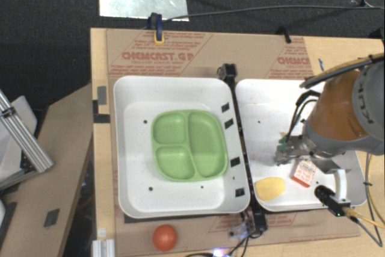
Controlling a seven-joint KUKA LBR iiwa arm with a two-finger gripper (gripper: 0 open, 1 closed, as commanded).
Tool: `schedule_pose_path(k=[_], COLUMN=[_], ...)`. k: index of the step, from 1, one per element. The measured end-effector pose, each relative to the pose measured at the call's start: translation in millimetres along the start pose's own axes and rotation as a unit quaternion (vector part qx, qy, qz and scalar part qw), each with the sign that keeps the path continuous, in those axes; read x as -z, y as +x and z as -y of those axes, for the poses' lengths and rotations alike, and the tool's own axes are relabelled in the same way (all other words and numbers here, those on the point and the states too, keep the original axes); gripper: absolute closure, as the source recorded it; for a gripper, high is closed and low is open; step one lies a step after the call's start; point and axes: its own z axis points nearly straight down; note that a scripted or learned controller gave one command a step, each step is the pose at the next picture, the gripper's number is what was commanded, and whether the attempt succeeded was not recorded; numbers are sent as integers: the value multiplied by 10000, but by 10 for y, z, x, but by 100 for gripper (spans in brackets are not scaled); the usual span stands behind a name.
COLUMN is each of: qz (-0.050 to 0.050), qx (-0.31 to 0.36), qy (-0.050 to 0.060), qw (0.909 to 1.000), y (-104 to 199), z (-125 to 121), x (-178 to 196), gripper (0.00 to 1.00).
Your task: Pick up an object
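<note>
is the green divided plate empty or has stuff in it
Empty: the green divided plate lies flat in the left bin, and all three compartments show bare green.

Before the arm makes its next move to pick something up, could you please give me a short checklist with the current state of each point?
1. Pickable objects lie in the right bin: ok, a yellow object and a red-and-white packet.
2. Gripper is over the right bin: ok.
3. Gripper is directly above an object: not ok, it sits left of the packet and above the yellow object in the view.
4. Finger state: cannot tell.
5. Green tray lies apart in the left bin: ok.
</note>
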Motion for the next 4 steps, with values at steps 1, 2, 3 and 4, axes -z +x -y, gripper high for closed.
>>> schedule_pose_path(k=[1,2,3,4], qz=[3,6,6,-8], qx=[7,9,12,28], qy=[-14,-16,-21,10], qw=[10000,10000,10000,10000], y=[73,54,51,532], z=[46,-62,-84,-137], x=[560,1043,1545,1427], gripper=[100,100,100,100])
